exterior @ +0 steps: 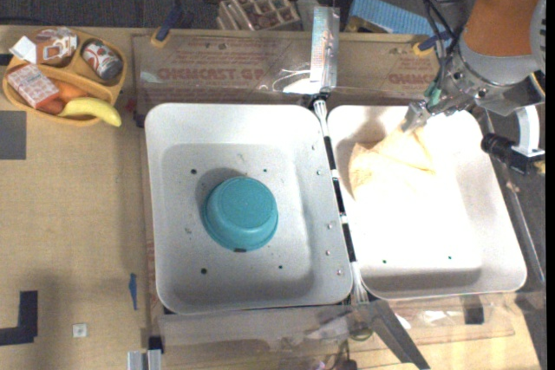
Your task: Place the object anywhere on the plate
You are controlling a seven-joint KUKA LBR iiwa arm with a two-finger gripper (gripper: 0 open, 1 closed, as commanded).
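In the right bin, toward its far half: a pale yellow cloth, crumpled, lying on the white floor. Drawn up into a point at its far right corner, and meeting the tip of the claw there. Too small and too blurred at that spot to tell whether the claw is wide, narrow, or pinching the cloth; touching or nearly touching it, no more to be said.

Above the bin's far right corner: the grey arm with its orange band, reaching in from the right and slanting down toward the cloth.

In the left bin, near the middle: a round teal plate, well apart from the cloth, with the rims of both bins between them. Nothing resting on it.

Behind both bins: a long strip of brown cardboard with red print.

At the far left of the bench: a yellow tray of toy food, a banana lying along its near edge.
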